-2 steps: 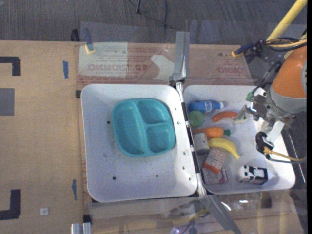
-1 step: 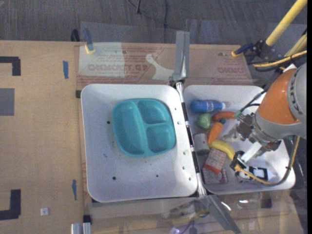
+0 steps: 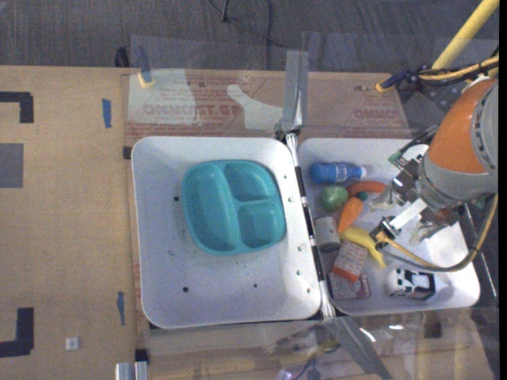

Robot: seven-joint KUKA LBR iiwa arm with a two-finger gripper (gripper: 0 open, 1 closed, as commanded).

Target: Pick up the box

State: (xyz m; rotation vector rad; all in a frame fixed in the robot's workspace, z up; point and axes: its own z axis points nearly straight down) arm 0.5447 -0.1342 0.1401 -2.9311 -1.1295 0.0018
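Note:
The box (image 3: 348,261), a flat pale carton with red-orange print, lies tilted at the front left of the right bin (image 3: 459,287). My gripper (image 3: 432,229) hangs over the middle right of that bin, to the right of the box and slightly behind it, apart from it. Nothing shows between the gripper and the box except a yellow banana (image 3: 366,244), which lies against the box's far right corner.
The right bin also holds a blue bottle (image 3: 337,172), a green fruit (image 3: 333,197), an orange carrot (image 3: 350,213), a red-orange piece (image 3: 367,188), a grey can (image 3: 324,233) and a black-and-white item (image 3: 412,283). A teal divided plate (image 3: 234,206) lies in the left bin (image 3: 158,283).

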